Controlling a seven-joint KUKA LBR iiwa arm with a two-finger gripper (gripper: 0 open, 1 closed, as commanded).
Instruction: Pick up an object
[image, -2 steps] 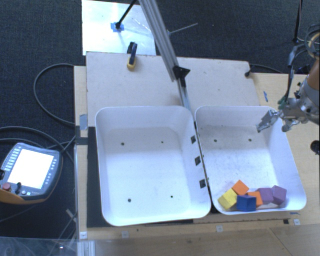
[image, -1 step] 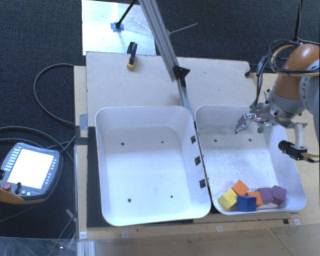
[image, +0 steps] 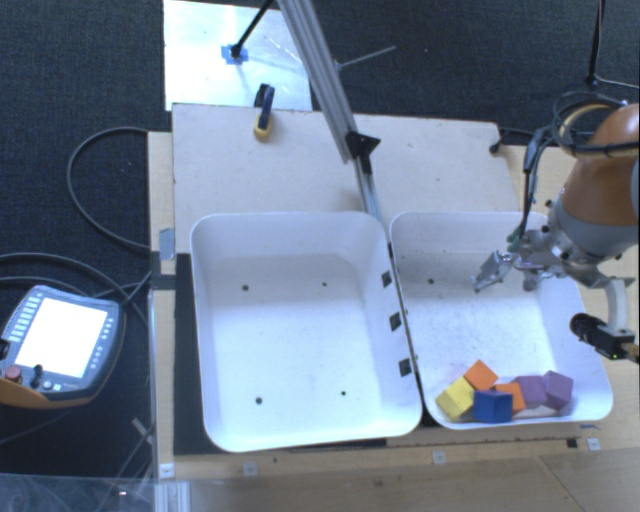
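Note:
Several small blocks lie bunched in the near corner of the right bin (image: 440, 300): a yellow block (image: 455, 398), an orange block (image: 481, 375), a blue block (image: 492, 405), a second orange block (image: 512, 392) and two purple blocks (image: 533, 390) (image: 559, 387). My gripper (image: 491, 272) hangs over the far right part of this bin, well behind the blocks and apart from them. Nothing shows in its grasp.
The left bin (image: 210, 300) stands beside the right one, with a shared raised rim between them. A slanted metal pole (image: 335, 95) crosses above the far edge. A teach pendant (image: 55, 340) and cables lie on the floor to the left.

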